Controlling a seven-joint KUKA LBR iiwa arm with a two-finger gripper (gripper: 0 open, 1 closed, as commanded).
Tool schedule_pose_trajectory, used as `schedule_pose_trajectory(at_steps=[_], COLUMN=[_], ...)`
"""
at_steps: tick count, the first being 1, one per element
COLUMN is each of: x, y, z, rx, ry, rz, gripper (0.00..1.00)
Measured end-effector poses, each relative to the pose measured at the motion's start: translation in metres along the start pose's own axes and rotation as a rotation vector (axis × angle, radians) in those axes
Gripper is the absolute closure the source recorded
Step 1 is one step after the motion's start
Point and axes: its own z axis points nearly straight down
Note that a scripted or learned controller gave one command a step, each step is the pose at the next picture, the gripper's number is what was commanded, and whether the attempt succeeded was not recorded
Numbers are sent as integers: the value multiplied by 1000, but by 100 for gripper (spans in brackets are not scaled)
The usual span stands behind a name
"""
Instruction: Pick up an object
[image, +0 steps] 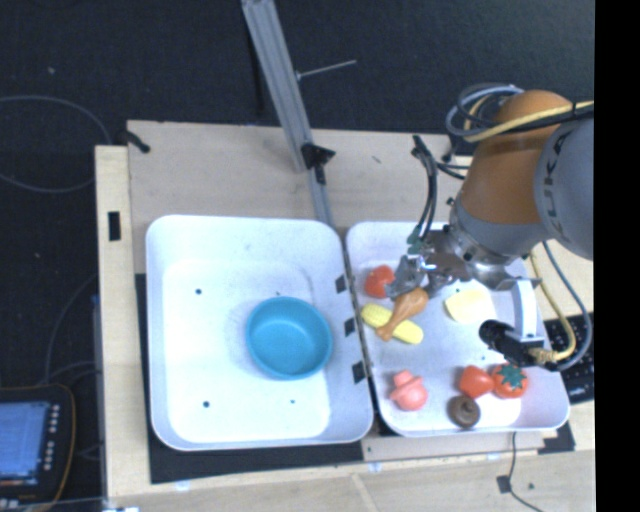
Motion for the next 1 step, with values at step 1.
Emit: schedule_pose_trajectory(at_steps=[1], x=[51], y=[-8], z=[7], rx=[3], ry=[-2], rz=[1], gripper=[100])
